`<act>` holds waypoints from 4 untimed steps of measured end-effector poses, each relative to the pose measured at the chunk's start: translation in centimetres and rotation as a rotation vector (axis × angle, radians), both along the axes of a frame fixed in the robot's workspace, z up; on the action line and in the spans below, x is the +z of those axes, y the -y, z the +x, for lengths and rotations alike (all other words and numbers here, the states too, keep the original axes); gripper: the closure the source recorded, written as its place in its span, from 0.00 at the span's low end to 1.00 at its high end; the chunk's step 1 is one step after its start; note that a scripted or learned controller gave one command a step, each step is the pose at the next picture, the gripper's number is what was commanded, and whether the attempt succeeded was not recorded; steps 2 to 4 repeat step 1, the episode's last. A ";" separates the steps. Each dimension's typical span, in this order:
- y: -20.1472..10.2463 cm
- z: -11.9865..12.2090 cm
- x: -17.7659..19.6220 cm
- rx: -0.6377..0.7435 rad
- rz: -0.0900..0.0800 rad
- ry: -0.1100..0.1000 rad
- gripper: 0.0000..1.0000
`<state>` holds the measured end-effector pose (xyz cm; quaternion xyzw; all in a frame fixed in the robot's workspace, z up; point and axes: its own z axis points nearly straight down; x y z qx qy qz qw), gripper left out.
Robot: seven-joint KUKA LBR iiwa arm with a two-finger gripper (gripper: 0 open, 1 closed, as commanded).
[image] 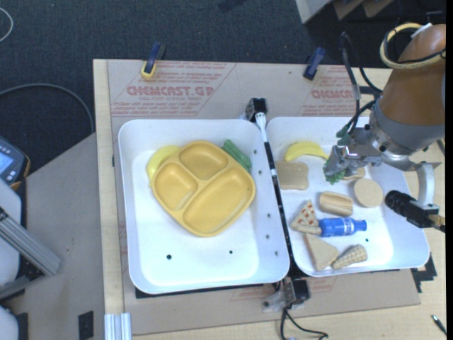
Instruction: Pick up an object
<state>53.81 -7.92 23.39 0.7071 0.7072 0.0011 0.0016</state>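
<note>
Tool (338, 167) above right bin (410, 255) (beside banana (304, 149)).

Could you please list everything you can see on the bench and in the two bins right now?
divided tray: one, yellow, left bin
green piece: one, at the tray's upper right edge
banana: one, yellow, right bin, top left
bread slice: one, tan, below the banana
pizza slice: one, right bin, left side
bottle: one, blue, right bin, centre
bread roll: one, tan, above the bottle
round biscuit: one, pale, right of the roll
wedge: one, tan, bottom
cone: one, bottom
clamps: two, top edge
gripper: one, over right bin
</note>
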 end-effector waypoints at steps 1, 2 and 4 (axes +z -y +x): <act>-0.1 -0.2 -1.8 -0.001 0.002 -0.007 1.00; -0.1 -0.2 -1.8 -0.001 0.002 -0.007 1.00; -0.1 -0.2 -1.8 -0.001 0.002 -0.007 1.00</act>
